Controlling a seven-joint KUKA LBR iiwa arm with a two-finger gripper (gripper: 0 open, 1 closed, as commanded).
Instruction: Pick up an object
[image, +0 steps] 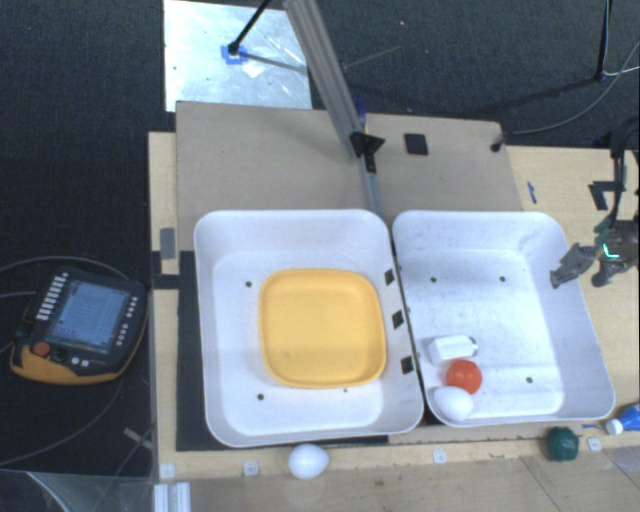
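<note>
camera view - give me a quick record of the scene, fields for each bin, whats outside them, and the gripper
left bin: yellow plate, lying flat near the middle
right bin: white block, orange ball, white egg, clustered at the near left corner
outside the bins: second white egg and green ball on the bench
gripper: over the right bin's right rim, nothing seen between its fingers
pendant: left of the bench

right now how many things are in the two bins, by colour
yellow: 1, the square plate in the left bin
white: 2, a small block and an egg-shaped object in the right bin
orange-red: 1, a ball between those two
total: 4
</note>
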